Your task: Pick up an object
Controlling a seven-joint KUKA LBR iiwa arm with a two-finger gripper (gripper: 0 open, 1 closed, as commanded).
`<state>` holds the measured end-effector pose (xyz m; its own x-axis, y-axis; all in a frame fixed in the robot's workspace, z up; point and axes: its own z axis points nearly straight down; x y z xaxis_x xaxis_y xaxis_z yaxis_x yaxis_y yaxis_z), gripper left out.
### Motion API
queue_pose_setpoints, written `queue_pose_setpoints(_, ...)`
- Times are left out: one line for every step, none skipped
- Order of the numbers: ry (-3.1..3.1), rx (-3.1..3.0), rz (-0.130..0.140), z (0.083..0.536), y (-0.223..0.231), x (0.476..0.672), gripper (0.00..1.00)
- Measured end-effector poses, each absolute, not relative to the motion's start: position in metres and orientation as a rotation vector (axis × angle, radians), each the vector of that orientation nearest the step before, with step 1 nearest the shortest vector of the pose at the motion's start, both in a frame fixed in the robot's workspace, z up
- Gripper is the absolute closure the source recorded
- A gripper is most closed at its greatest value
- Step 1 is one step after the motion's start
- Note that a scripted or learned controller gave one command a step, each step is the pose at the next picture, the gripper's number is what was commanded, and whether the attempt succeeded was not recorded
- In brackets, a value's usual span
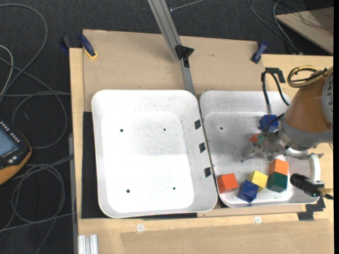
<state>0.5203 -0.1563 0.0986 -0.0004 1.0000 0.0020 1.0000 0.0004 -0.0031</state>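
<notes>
My gripper hangs low over the middle of the right bin, under the orange-banded wrist. A small reddish piece shows just at its left side, mostly hidden by the gripper body. Several blocks lie along the bin's front edge: an orange block, a blue block, a yellow block, a green block and a second orange block. That second orange block sits right beside the gripper, to its lower right.
The left bin lies beside the right one, with a row of black clips on the shared wall. A slanted metal pole rises behind the bins. Cables and a handset lie on the floor to the left.
</notes>
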Motion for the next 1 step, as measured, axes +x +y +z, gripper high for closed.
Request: queue_pose_setpoints(-2.222,-2.221,-0.003,0.1105,-0.1566,0.5214,1.00)
